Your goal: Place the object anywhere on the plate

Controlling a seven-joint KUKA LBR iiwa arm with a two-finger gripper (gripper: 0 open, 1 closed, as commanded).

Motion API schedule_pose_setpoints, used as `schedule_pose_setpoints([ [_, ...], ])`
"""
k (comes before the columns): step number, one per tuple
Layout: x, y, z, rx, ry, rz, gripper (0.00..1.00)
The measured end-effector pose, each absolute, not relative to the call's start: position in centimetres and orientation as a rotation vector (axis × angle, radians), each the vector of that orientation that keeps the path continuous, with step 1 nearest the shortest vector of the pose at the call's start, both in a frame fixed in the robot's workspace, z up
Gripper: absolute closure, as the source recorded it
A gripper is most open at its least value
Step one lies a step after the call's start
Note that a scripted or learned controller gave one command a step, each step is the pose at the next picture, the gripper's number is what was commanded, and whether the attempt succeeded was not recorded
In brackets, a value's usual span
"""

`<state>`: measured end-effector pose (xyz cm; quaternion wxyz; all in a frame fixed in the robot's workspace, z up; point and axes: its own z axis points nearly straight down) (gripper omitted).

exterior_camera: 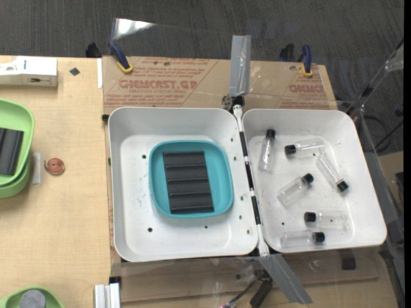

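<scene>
2 shallow white bins sit side by side on a printed cardboard sheet [192,82] that covers the right part of the worktop. The left bin [128,191] holds a teal plate [221,172] with rounded corners, lying flat in the bin's middle. On the plate rests a dark ribbed block [187,181], its long side running toward the worktop's far edge; it covers most of the plate's floor.

The right bin [359,172] holds 6 clear vials with black caps, all lying on their sides and none touching the plate. Vial 1 [266,153] lies near the wall shared with the left bin, its cap toward the far edge. Vial 2 [307,147] lies just beside it toward the right edge. Vial 3 [331,171] is slanted near the bin's right wall, its cap toward the near edge. Vial 4 [293,190] lies slanted in the bin's middle. Vial 5 [326,219] and vial 6 [298,239] lie near the bin's near wall, roughly parallel to it.

A blue and orange clamp [119,58] grips the cardboard's far left corner and a second clamp [306,63] grips its far right part. On the bare wood toward the left edge are a white box [29,72], a green tray [16,124] and a small reddish disc [55,166].
</scene>
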<state>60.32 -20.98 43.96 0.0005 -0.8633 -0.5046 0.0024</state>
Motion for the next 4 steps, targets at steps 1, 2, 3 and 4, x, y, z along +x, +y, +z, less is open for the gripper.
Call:
schedule_pose_setpoints([
  [1, 60.32, -20.98, 43.96, -2.711, -1.585, 0.008, 0.0],
  [2, 60.32, -20.98, 43.96, -2.711, -1.585, 0.008, 0.0],
  [3, 60.32, -20.98, 43.96, -2.711, -1.585, 0.008, 0.0],
  [4, 60.32, -20.98, 43.96, -2.711, -1.585, 0.008, 0.0],
])
